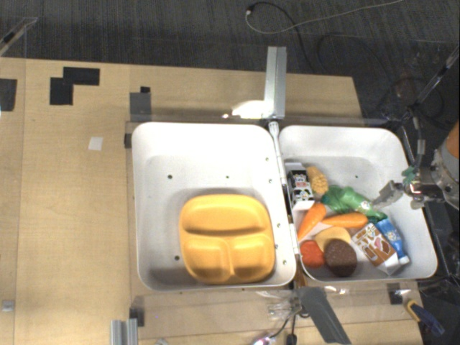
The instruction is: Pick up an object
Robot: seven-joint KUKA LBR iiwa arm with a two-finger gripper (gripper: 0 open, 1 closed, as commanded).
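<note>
Green, leafy-looking toy vegetable [350, 199] lies in the middle of the right bin [338, 146], and it is the piece nearest the pincer [392, 190], so I judge it the likely target. Around it crowd the other pieces: an orange carrot [345, 220] touching it below, a yellow corn cob [318, 181] to its upper left, a dark brown round item [341, 256] and a red one [311, 251] near the front wall, and a blue-and-white carton [383, 244] toward the right. The left bin [165, 157] holds a yellow divided tray [226, 238]. Both bins sit on the wooden tabletop [65, 221].

The pincer reaches in over the right bin's right wall, its tip just beside the green piece. Whether it is apart or together I cannot tell; nothing visibly sits between its tips. This looks like the approach step. Next, the pincer needs to settle over one piece alone, without catching the carrot.
</note>
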